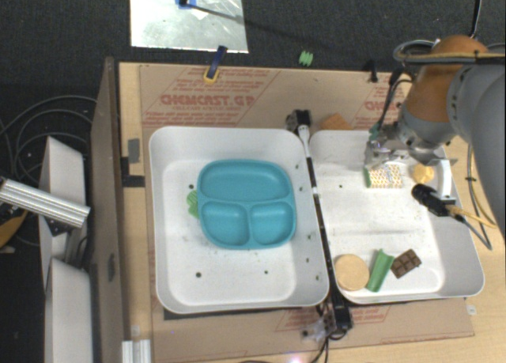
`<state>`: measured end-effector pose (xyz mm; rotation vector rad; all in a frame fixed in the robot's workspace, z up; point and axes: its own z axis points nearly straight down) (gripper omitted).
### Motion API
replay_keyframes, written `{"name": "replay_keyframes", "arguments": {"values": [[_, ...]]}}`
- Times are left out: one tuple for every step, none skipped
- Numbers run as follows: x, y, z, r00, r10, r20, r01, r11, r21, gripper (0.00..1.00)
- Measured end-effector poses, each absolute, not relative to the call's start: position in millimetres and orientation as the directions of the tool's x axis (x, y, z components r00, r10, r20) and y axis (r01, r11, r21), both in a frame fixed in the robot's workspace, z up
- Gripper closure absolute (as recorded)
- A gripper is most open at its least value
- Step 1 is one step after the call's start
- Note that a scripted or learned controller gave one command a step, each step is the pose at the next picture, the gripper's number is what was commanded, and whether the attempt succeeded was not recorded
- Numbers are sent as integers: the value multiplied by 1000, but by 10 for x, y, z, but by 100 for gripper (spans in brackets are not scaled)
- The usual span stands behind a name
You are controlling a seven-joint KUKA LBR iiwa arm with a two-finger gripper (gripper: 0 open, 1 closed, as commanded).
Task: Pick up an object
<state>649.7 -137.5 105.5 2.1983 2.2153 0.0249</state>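
My gripper [383,153] hangs low over the far part of the right bin [458,274]. Right under it, touching or nearly so, lies a small pale block with coloured speckles [386,177]. A yellow piece [424,172] sits just to the right of that block. Near the bin's front edge lie a round tan cookie [352,271], a green stick [379,270] and a brown chocolate square [405,262].
The left bin [170,274] holds a blue divided plate [245,203] with a green bit [192,202] poking out at its left edge. An orange-tan item [334,122] rests on the cardboard behind the bins. A black divider [315,195] runs between the bins.
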Motion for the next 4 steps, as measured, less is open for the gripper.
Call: {"name": "replay_keyframes", "arguments": {"values": [[6403, -1633, 1785, 0, 1000, -3, 1000, 0, 8, 100], [6395, -1615, 1737, -2, 1000, -1, 1000, 2, 3, 0], [6489, -1608, 1332, -4, 1000, -1, 1000, 4, 0, 0], [6551, -1761, 818, -1, 1000, -1, 1000, 1, -1, 0]]}}
